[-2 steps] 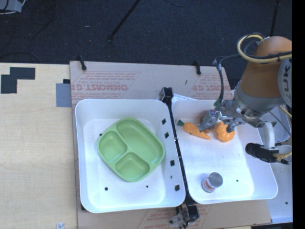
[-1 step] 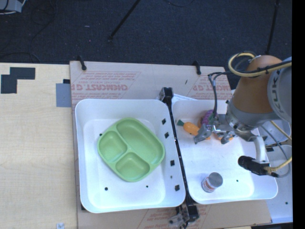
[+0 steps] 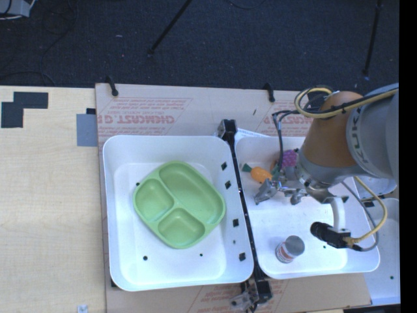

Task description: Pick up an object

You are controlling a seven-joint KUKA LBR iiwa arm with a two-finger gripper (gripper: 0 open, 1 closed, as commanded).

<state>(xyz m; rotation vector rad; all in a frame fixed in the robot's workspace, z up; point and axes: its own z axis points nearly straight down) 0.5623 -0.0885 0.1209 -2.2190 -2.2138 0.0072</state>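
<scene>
Gripper (image 3: 272, 189) low in the right bin (image 3: 365, 261), at its far left; jaw spread cannot be told from this angle.

Risk: the orange toy (image 3: 260, 173) and purple toy (image 3: 288, 158) sit close together, so a descent could nudge one aside or catch both.

Orange toy lies just beyond the gripper tip. Small can (image 3: 289, 248) stands well apart, near side. Green plate (image 3: 179, 203) in the left bin (image 3: 124, 253).
</scene>
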